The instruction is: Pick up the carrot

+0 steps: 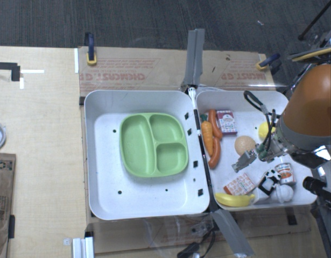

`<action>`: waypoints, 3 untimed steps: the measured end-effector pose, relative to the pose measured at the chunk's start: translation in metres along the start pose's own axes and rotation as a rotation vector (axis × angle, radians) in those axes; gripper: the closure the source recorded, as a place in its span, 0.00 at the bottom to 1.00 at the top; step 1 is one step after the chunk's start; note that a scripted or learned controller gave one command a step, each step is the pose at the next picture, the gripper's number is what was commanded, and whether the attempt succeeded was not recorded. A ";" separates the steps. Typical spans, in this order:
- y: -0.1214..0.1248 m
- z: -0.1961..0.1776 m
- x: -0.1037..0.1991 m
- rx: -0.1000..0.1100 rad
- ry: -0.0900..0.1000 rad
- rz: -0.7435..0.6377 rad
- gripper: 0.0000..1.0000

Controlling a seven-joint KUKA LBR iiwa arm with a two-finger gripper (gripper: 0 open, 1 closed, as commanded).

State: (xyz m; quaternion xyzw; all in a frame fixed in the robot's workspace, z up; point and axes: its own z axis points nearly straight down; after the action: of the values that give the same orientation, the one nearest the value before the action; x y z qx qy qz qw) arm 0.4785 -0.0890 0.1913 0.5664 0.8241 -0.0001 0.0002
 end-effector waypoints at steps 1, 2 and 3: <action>0.052 0.059 -0.038 0.001 0.000 -0.140 0.00; 0.107 0.099 -0.079 -0.002 -0.002 -0.618 0.00; 0.107 0.089 -0.080 -0.005 -0.005 -0.614 1.00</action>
State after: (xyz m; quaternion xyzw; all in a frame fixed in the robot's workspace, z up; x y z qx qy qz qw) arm 0.6077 -0.1255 0.1021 0.2909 0.9567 0.0004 0.0037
